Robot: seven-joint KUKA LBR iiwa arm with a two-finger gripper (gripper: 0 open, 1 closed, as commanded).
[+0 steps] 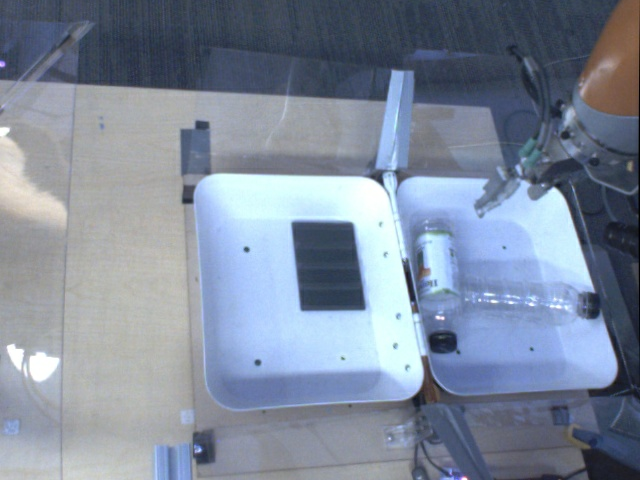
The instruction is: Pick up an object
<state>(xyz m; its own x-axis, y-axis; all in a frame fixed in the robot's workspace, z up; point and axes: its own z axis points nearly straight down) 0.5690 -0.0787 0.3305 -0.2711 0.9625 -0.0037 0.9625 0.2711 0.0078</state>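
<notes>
While nothing sits between the fingers, the candidates for picking all lie in the right bin.

Clear bottle [520, 303]: a see-through plastic bottle lying on its side across the right bin's floor, its dark cap pointing toward the right wall.

Small bottle [435, 263]: a short container with a green-and-white label and a pale cap, lying just beside the left wall of the right bin; its lower end touches or nearly touches the clear bottle's base.

Dark cap [442, 342]: a little black round piece on the bin floor, near the front left corner, just below the small bottle.

Right bin [590, 363]: white, shallow, holding the three things above.

Gripper [500, 190]: hanging over the rear part of the right bin, well apart from both bottles, tilted down and to the left; the fingers carry nothing, but their spread cannot be told at this size.

Arm [612, 88]: grey with an orange band, reaching in at the upper right.

Left bin [230, 358]: white, alongside the right one, with a dark rectangular ridged block [327, 265] lying flat near its middle.

Bench [110, 268]: pale wood under both bins.
</notes>
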